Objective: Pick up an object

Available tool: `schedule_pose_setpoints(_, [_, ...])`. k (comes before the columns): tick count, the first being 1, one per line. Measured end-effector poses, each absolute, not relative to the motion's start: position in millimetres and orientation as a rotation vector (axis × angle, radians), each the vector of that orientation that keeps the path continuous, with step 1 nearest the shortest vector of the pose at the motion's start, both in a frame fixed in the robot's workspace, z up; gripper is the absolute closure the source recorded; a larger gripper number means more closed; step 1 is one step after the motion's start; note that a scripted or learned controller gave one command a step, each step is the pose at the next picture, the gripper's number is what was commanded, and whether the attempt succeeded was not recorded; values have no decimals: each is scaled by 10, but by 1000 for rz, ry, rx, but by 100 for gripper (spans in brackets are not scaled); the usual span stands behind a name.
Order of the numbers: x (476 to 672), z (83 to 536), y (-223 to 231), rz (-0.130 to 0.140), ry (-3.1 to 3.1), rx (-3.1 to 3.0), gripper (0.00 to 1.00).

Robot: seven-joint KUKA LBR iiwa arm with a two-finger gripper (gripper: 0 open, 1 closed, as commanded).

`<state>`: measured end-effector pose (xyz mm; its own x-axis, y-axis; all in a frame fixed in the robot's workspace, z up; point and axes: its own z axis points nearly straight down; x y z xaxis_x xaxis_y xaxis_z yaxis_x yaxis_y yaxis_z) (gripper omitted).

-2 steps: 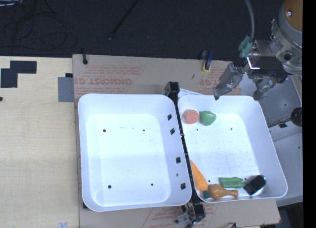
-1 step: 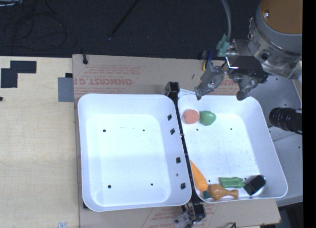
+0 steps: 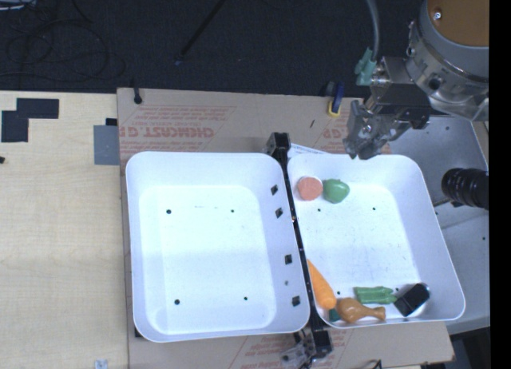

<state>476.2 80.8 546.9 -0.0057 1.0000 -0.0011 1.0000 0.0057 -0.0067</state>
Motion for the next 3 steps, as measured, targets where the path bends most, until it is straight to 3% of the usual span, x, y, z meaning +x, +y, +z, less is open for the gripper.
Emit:
schedule_pose_setpoints(1, [5516, 5348, 603, 9, -2218, -2222, 100])
schedule_pose_setpoints(2, [5573, 5357, 1919, 5, -2232, -2204, 100])
schedule_pose_setpoints(3, [5527, 5377, 965, 8, -2212, -2231, 100])
